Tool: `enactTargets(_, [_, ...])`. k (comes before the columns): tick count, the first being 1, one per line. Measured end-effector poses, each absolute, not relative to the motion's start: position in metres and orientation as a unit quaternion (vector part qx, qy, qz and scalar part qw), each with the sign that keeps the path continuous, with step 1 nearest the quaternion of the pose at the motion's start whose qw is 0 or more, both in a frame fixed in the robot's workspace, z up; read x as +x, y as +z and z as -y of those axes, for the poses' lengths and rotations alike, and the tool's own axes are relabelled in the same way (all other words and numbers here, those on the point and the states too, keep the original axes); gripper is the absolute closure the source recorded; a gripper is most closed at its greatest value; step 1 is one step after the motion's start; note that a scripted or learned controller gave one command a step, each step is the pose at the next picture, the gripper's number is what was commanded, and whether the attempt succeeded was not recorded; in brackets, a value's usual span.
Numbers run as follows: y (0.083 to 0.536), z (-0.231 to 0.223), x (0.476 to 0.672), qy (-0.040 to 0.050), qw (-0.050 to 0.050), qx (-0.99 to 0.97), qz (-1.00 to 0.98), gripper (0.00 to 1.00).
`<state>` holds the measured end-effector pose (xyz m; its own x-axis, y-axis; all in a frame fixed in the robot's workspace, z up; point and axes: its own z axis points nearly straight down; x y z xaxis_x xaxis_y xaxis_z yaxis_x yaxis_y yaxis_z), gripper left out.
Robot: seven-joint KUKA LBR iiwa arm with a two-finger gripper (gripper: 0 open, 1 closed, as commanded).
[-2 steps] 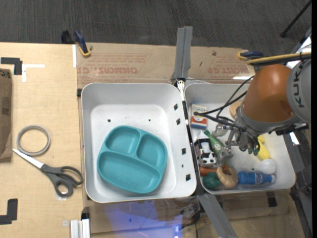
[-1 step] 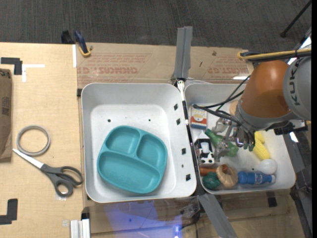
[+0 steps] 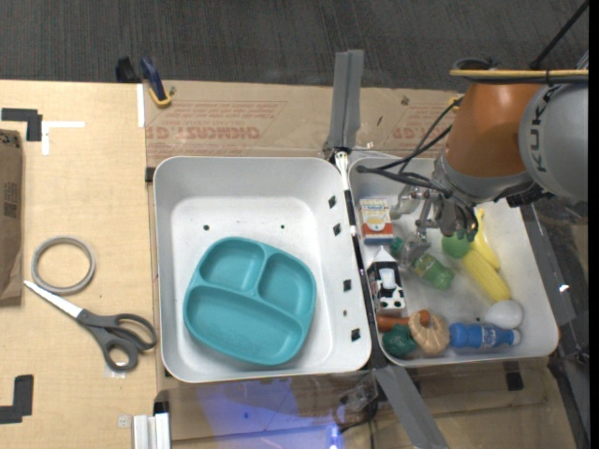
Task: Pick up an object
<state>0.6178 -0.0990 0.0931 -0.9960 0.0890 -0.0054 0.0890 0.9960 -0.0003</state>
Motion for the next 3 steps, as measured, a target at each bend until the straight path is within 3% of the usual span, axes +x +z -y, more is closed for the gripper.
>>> enactTargets(1, [0.092,0.136,0.555,-0.0001,0.001,0.049,-0.999,0.00])
enactTargets(2, [0.093,0.093,0.614,0.0000,0.002,0.090,-0.996,0.00])
enactTargets(3, [0.093,0.145,0.559,-0.0001,0.001,0.058,-0.998,0.00])
